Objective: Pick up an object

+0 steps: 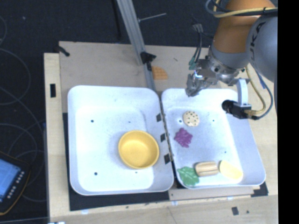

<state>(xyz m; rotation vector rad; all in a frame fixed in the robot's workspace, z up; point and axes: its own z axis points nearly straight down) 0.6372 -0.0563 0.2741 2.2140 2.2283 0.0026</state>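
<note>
Fingers of the grey gripper (193,88), their opening impossible to judge, hover beyond the round speckled biscuit-like piece (190,118), seemingly poised to descend, with nothing visibly held.

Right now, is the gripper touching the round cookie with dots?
Apart. The camera view shows the gripper up at the right bin's far edge, with bare white floor between it and the cookie.

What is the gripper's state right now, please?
Gripper: cannot be told; it hangs over the far edge of the right bin, with nothing visibly held.
</note>
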